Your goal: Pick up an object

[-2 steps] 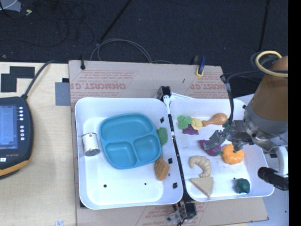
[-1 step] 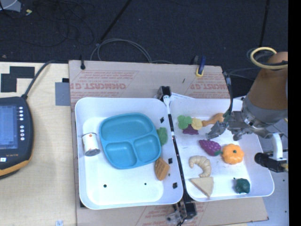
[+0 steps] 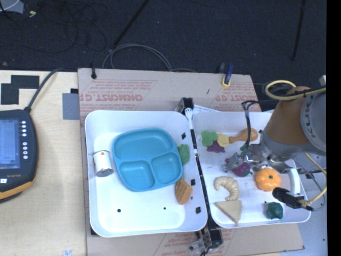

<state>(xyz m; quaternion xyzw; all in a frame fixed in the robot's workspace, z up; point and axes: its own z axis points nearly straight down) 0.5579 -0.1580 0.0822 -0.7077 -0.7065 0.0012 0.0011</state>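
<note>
My gripper [image 3: 236, 162] reaches in from the right and sits low in the right bin [image 3: 250, 220], near its middle. A purple toy [image 3: 243, 169] lies right at the gripper's tip, and I cannot tell whether it is held. Close by are an orange pumpkin [image 3: 267, 179], a pale croissant [image 3: 227, 187] and a tan sandwich wedge [image 3: 230, 210]. Further back lie a green leafy piece [image 3: 209, 138], a purple grape bunch [image 3: 216, 148] and a yellow drumstick [image 3: 238, 137]. A small dark green toy [image 3: 274, 210] rests at the front right.
The left bin [image 3: 106, 217] holds a blue divided plate [image 3: 148, 159], a small can [image 3: 103, 163] to its left, a green piece [image 3: 184, 154] at its right rim and a brown bread slice [image 3: 183, 191]. A tablet-like pendant [image 3: 13, 145] lies on the bench at far left.
</note>
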